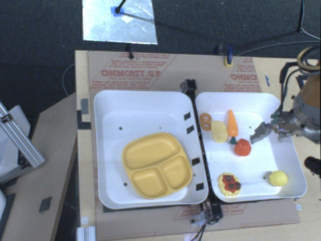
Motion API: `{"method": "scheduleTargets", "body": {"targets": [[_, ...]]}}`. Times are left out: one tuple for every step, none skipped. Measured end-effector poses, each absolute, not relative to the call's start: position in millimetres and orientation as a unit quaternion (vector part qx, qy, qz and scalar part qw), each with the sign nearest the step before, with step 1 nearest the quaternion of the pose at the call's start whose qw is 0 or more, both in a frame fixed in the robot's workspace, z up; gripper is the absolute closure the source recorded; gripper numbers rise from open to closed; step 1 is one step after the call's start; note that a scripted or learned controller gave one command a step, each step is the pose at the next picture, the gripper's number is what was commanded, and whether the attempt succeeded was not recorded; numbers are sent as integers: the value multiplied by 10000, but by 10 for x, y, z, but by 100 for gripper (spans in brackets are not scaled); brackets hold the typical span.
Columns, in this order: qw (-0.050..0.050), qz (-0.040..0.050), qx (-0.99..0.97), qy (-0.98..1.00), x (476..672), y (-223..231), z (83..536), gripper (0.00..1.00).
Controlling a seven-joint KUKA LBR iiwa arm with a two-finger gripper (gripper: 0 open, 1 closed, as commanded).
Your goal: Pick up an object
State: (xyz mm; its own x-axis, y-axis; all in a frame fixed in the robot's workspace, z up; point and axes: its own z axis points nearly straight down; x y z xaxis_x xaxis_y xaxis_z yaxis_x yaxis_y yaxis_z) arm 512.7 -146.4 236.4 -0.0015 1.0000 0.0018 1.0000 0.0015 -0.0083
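The right bin (288, 185) holds several toy foods. An orange carrot (232, 123) lies beside a pale yellow piece (219, 132), with a small pretzel (205, 120) to their left. A red tomato (243, 147) sits near the middle, a small pizza (229, 184) at the front and a yellow lemon (278, 178) at the front right. My gripper (271, 134) hangs over the right side of this bin, just right of the tomato. It is open with nothing between its fingers, and the left fingertip (258, 134) points toward the tomato.
The left bin (108, 134) holds a yellow three-compartment plate (157, 163). A black divider with clips (196, 134) runs between the bins. The arm's wrist (308, 112) and its cables reach in over the bench's right edge.
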Motion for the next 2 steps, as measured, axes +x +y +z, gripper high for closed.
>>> {"method": "scheduleTargets", "body": {"targets": [[-5, -4, -7057, -7085, 5150, -1462, 2410, 0], [10, 6, -7068, -7074, 5076, -1509, 1944, 0]]}}
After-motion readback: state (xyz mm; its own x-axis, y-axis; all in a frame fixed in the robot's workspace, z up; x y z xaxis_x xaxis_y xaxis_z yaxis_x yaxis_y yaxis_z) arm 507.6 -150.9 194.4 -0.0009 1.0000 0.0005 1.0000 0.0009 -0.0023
